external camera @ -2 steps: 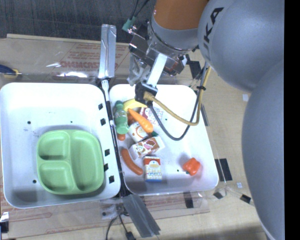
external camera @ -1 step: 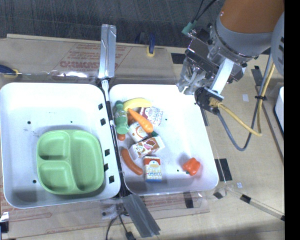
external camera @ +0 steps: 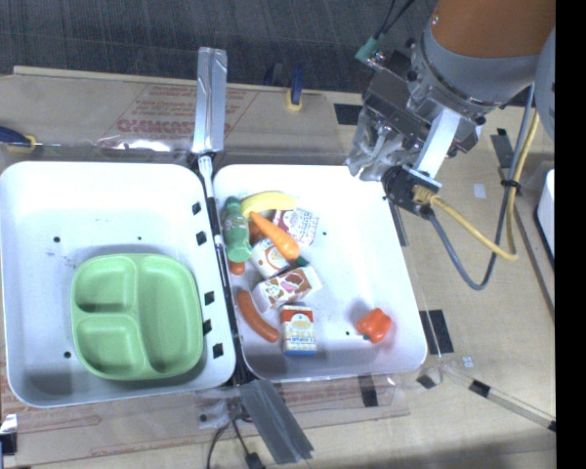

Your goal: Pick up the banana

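Note:
The yellow banana lies at the far left of the right bin, partly under an orange carrot and a small carton. My gripper hovers over the bin's far right corner, well to the right of the banana, with nothing visible between its fingers. The arm's grey wrist and orange band rise above it at the top right.
A green sectioned plate sits in the left bin. The right bin also holds a green bottle, several small cartons, a sausage and an orange-red pepper. A yellow cable hangs right of the bin.

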Action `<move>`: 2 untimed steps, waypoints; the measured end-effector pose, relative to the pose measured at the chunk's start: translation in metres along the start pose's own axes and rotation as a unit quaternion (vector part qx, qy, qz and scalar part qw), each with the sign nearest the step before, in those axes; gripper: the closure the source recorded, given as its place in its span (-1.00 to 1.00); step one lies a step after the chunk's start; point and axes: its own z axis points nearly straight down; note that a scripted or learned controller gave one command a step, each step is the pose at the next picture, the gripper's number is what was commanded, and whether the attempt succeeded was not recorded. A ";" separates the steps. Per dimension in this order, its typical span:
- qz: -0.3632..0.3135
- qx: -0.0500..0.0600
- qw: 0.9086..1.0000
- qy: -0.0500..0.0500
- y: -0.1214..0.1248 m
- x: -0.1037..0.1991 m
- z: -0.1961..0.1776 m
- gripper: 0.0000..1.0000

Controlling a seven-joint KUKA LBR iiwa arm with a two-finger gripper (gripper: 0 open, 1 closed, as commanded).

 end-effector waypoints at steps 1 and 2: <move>-0.019 0.001 1.000 0.000 0.005 0.013 0.010 1.00; 0.045 0.001 0.999 -0.001 -0.037 0.017 0.187 1.00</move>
